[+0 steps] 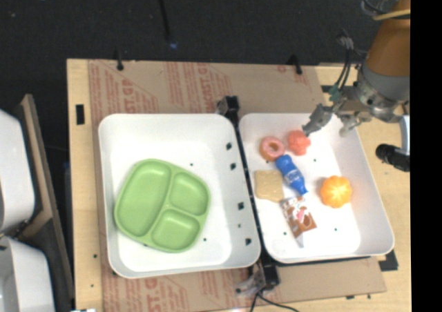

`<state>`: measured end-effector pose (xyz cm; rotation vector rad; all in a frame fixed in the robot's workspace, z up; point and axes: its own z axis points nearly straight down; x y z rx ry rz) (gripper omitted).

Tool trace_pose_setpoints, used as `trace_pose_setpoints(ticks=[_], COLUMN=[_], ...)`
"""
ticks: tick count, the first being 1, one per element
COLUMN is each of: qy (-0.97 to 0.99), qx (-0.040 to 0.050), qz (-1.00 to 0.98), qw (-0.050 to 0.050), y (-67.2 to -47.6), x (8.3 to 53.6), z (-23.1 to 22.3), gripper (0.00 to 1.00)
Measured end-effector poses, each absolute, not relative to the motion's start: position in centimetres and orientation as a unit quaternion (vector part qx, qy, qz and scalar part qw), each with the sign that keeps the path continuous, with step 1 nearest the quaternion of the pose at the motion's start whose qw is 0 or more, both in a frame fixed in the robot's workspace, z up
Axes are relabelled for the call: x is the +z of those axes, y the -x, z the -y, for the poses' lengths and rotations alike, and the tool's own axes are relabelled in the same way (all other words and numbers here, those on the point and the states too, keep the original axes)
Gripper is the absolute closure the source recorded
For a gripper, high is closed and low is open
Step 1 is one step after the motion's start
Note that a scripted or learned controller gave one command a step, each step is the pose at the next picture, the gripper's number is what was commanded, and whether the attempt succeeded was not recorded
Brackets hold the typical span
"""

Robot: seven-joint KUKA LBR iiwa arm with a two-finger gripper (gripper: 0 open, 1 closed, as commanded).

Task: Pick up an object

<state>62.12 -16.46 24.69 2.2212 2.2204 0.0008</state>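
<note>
The right bin holds several small objects. A pink donut and a red rounded piece lie near its back. A blue bottle lies in the middle, with a tan square slice to its left. An orange fruit sits to the right and a brown-and-white snack packet toward the front. My gripper hangs over the bin's back right part, just right of the red piece. It is open, its fingers spread with nothing between them.
The left bin holds a green divided plate. A black clip sits at the back where the two bins meet. Cardboard covers the bench around the bins.
</note>
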Motion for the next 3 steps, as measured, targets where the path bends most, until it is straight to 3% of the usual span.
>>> trace_pose_setpoints(ticks=[1,2,3], qy=[-0.707,-0.708,-0.706], qx=[-0.0026,0.0008,0.0037], qz=[-0.707,-0.707,-0.709], qw=[-0.004,0.001,0.004], y=[-61.6,-61.9,-66.5], x=[9.5,11.2,22.6], z=[14.1,14.3,9.1], gripper=[0.0,1.0,1.0])
